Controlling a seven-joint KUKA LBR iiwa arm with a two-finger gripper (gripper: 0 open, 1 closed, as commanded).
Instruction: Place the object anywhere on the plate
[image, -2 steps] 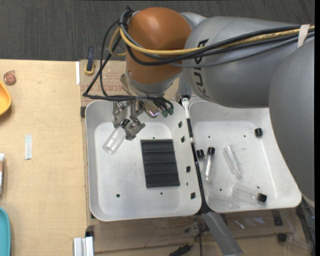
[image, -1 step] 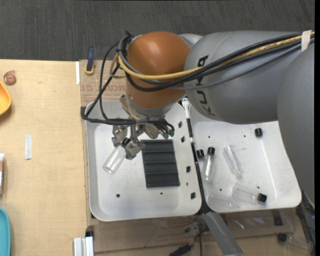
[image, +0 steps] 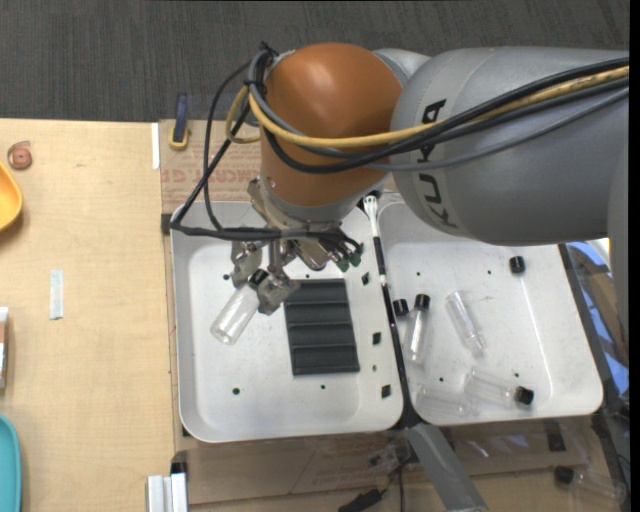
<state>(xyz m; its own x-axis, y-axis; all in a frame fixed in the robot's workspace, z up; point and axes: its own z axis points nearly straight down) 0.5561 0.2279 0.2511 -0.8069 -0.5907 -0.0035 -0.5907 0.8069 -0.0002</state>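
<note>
The plate (image: 322, 327) is a black ribbed rectangle lying flat in the middle of the left bin (image: 205, 405). My gripper (image: 262, 288) hangs over that bin, just left of the plate's top left corner. It is shut on the upper end of a clear vial (image: 232, 318). The vial slants down to the left, away from the plate, and looks lifted off the bin floor. Orange wrist and grey arm hide the back of the left bin.
The right bin (image: 570, 400) holds several clear vials with black caps, such as one (image: 465, 320) near its middle and one (image: 415, 325) by the divider. A loose black cap (image: 516, 264) lies at its back. Wooden bench (image: 90, 300) lies to the left.
</note>
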